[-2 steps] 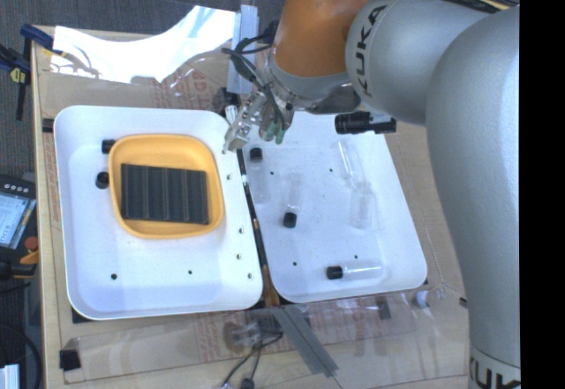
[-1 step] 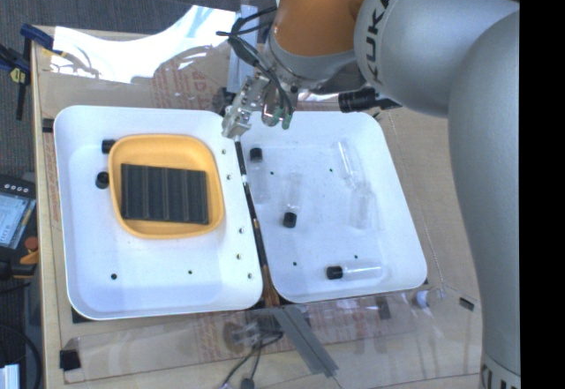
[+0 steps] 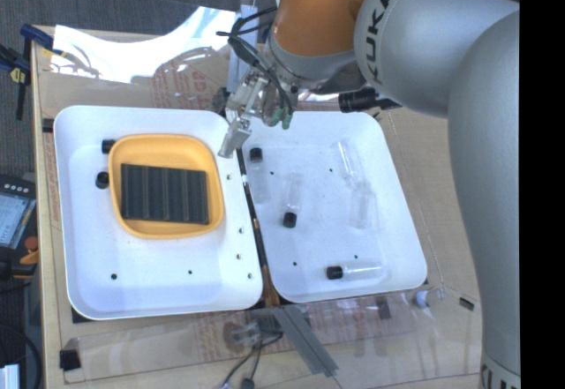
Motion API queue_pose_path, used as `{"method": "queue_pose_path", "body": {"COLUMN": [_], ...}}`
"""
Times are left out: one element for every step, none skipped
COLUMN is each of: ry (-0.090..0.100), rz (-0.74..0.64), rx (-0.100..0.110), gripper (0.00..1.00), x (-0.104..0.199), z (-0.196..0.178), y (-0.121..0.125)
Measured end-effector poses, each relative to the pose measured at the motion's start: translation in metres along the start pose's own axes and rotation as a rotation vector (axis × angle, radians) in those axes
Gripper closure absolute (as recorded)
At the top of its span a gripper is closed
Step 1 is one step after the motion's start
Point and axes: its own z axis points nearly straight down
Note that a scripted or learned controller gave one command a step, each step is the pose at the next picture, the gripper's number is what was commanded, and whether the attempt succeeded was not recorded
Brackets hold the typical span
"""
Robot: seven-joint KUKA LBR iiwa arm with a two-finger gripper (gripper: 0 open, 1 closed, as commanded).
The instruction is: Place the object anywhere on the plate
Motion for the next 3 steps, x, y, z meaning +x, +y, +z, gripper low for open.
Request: {"method": "queue_pose_path", "body": {"ry": [0.000, 0.003, -0.002], "rz": [-0.343, -0.740, -0.849], "rx": [-0.001, -0.001, -0.001], "gripper": [0.00, 0.00, 0.00], "x": [0.040, 0.047, 0.001], "z": [0.010, 0.058, -0.012], "y": [0.096, 0.054, 0.055]}}
